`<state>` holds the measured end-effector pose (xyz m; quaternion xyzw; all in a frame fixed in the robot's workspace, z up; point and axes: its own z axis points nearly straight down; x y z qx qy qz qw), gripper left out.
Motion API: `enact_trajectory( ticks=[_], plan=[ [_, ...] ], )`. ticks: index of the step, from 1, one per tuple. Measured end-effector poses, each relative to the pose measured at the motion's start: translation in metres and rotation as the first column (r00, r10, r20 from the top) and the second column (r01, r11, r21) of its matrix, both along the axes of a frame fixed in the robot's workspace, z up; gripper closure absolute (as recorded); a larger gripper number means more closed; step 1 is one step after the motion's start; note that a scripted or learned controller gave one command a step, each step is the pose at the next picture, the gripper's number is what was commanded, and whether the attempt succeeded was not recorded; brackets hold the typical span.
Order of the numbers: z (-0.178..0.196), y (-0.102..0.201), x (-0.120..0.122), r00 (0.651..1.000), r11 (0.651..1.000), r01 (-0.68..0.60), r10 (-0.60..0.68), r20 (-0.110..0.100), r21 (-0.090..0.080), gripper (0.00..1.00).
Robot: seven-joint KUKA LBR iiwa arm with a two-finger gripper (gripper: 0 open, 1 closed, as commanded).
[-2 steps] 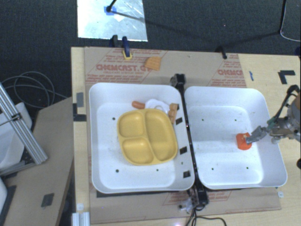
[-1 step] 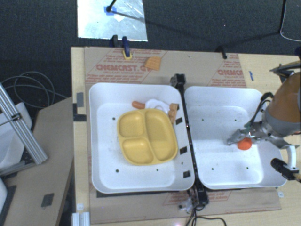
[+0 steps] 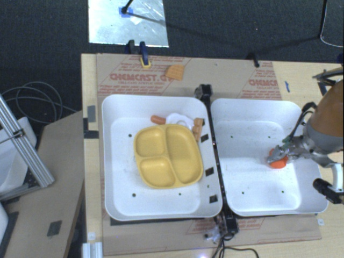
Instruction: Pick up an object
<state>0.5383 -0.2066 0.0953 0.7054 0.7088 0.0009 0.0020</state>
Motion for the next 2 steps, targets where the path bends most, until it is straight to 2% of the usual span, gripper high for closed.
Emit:
enact_trajectory(
  ticks=[1,2],
  plan=[
    [-0.011,0.067,0.012,1.000,1.000,-0.005,0.005,-0.003,0.005,1.00],
    [0.096,0.169,0.021,1.000,1.000,-0.010,0.010,0.007,0.004,1.00]
  ],
)
